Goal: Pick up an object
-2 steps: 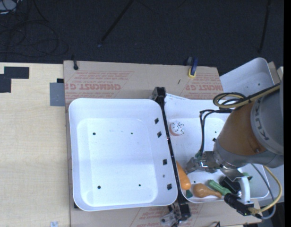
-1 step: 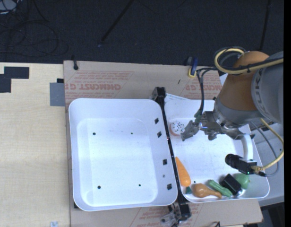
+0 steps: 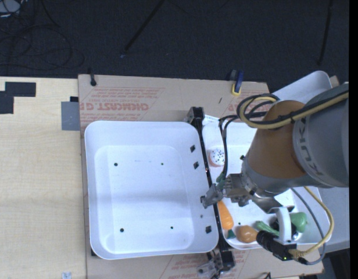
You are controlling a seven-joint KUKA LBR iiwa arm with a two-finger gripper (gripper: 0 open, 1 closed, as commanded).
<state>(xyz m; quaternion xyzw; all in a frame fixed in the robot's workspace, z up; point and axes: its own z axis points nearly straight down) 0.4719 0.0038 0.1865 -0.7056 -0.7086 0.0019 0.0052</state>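
Note:
The arm reaches in from the right over the right bin, and its orange band and grey wrist cover most of that bin. My gripper hangs low near the right bin's left wall, just above an orange carrot-shaped object. Beside the carrot lie a round orange-brown ball and a green and white object. A small white speckled ball lies farther back by the divider. The view is too dark and crowded at the fingers to show their state.
The left bin sits on a cardboard sheet on the wooden bench. A black clamp strip runs between the bins. Yellow and black cables loop over the arm.

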